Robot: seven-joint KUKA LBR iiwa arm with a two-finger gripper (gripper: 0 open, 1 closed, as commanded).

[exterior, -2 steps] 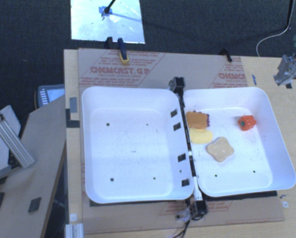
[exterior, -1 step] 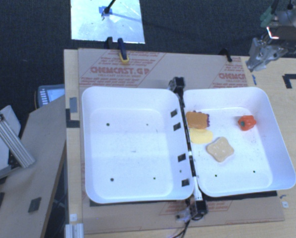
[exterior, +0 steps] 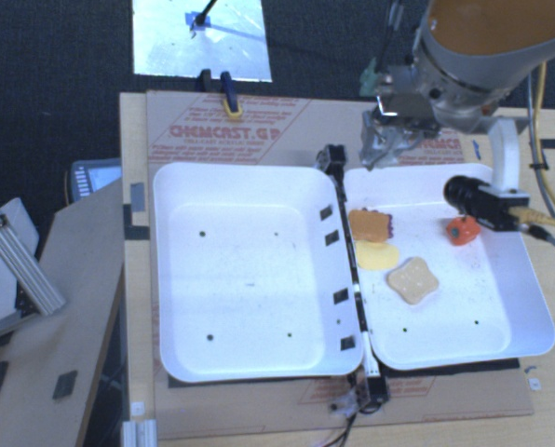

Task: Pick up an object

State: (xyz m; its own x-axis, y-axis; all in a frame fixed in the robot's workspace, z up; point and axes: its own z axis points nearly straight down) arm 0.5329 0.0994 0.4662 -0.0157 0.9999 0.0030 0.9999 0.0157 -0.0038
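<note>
The toast-shaped piece (exterior: 412, 280) lies nearest in the right bin (exterior: 510, 329). The gripper (exterior: 386, 153) hangs over this bin's far edge — open or closed, I cannot tell. Outward from it lie an orange-and-purple block (exterior: 371, 224), a yellow slice (exterior: 378, 256) and a small red object (exterior: 461, 232) — the left bin (exterior: 245, 277) beside.

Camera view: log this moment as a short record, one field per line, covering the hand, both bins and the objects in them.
hand: above the far rim of the right bin, nothing visible between its fingers
right bin: holds four items
toast slice: nearest the camera
yellow piece: beside the divider
orange-and-purple item: touching the yellow piece
red item: apart, far side
left bin: beside the right bin
</note>
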